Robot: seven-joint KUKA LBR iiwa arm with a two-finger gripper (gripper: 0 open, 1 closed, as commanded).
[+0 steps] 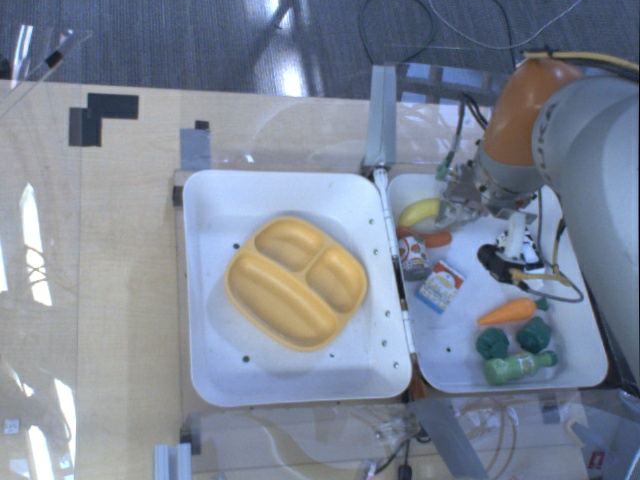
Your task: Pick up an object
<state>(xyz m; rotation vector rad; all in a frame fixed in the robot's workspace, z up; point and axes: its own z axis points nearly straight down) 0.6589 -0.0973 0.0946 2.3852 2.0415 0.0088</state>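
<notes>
We find the gripper [464, 206] low over the far end of the right bin [590, 363], close to the wall it shares with the left bin [200, 298]. From this slanted view we cannot tell whether the gripper is spread or closed, and we see nothing held in it.

The nearest candidate is the banana [420, 211]. It lies on the bin floor just beside the gripper, on the side toward the view's left, and we cannot confirm whether the two touch. Its long axis runs roughly left to right in the view, with the end nearer the gripper a little higher in the picture. An orange-red piece [433, 239] lies just below it, and a small can [413, 256] stands against the shared wall.

Other objects sit well apart from the gripper: a small box [439, 286], a carrot [508, 312], and green pieces [515, 353] at the near end. A yellow divided plate [296, 282] lies alone in the left bin.

We judge that the coming move turns on a short shift toward the view's left, with the closing line set across the banana's axis. The nearby wall and the orange-red piece leave little margin.
</notes>
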